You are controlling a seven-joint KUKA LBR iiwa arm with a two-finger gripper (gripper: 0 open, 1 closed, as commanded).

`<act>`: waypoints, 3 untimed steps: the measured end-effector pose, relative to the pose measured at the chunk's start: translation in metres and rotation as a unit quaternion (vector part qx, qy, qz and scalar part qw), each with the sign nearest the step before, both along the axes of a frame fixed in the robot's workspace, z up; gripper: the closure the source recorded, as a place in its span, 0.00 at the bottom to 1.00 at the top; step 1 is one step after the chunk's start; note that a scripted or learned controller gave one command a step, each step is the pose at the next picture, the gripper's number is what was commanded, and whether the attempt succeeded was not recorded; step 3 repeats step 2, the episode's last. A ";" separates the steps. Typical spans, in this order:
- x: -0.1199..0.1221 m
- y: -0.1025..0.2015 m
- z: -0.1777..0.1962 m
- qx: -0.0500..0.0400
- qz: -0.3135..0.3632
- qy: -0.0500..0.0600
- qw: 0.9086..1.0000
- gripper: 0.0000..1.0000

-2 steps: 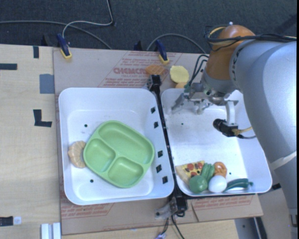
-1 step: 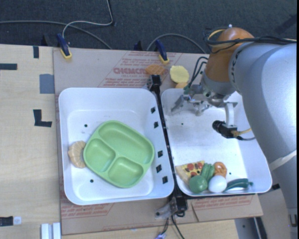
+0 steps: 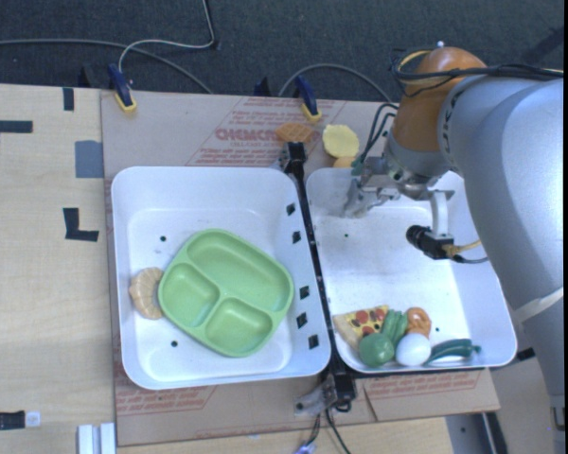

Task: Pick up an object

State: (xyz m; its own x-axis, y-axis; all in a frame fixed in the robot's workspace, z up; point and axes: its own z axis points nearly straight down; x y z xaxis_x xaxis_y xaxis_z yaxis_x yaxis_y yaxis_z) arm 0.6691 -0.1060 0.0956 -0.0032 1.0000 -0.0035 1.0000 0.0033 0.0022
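Observation:
My gripper hangs over the far left corner of the right bin, just above its white floor, and I see no object at its tip. The toy food lies in a cluster at that bin's near edge, well away from the gripper: a pizza slice, a green vegetable, a white egg, a small orange piece and a green pod. In the left bin a green divided plate lies beside a tan cookie.
Behind the bins, on the cardboard, sit a yellow piece and an orange waffle-like piece. Blue clamps hold the cardboard's far edge. A black divider runs between the bins. The arm's grey body overhangs the right bin's right side.

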 end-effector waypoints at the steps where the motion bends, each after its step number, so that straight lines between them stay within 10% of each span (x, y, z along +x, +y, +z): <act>1: 0.000 0.000 0.000 0.000 0.000 0.000 1.000 0.00; 3: -0.001 0.006 -0.010 0.001 -0.001 0.001 1.000 0.00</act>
